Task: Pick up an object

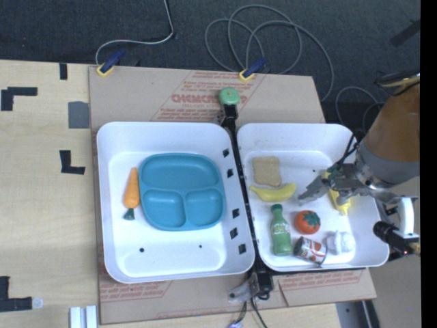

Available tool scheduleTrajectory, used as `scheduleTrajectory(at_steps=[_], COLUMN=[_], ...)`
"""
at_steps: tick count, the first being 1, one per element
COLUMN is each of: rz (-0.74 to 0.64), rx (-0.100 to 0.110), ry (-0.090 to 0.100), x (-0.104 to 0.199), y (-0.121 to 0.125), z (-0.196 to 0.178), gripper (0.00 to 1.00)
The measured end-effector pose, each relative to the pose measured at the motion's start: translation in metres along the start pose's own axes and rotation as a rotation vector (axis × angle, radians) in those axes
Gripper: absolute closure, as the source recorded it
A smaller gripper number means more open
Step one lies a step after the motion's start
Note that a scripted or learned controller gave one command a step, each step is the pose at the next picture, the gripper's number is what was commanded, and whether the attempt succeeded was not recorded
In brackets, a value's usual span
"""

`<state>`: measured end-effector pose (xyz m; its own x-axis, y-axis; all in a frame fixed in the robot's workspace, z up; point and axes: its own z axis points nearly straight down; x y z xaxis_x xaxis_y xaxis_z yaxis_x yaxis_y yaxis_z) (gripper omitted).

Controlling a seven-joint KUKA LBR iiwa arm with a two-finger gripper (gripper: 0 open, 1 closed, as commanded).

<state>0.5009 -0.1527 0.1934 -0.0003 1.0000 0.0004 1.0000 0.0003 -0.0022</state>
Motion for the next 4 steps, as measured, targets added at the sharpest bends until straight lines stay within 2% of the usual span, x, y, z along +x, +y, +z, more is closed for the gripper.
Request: scheduleTrajectory(at_steps=[1, 2, 3, 4], rz=[0.000, 0.001, 0.002, -0.002], rx=[-0.001, -0.006, -0.007, -0.002], ry=[0.000, -0.004, -0.004, 0.000], x=[0.023, 0.045, 0.045, 0.104], y=[-0.015, -0.016, -0.016, 0.015], z=[0.096, 0.107, 0.097, 0.009], gripper=[0.00, 0.00, 1.00, 1.00])
